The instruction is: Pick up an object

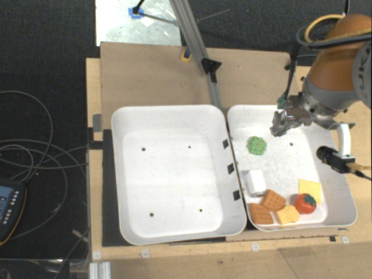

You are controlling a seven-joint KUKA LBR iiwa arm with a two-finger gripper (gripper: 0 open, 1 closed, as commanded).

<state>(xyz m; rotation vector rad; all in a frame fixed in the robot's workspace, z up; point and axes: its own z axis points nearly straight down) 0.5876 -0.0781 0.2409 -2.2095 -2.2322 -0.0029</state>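
Observation:
My gripper (279, 127) hangs over the far part of the right bin (343, 185), above and to the right of a green knobbly ball (256, 145). Nothing shows between its fingers. Nearer the front of that bin lie a white block (256, 182), two brown waffle pieces (272, 200) (261, 214), an orange-yellow square (287, 214), a red tomato (306, 203) and a yellow wedge (310, 188).
The left bin (168, 173) stands beside the right one, its wall touching it along the middle. A grey pole (192, 34) slants down from the top to the bins' far edge. Cables lie on the floor at the left.

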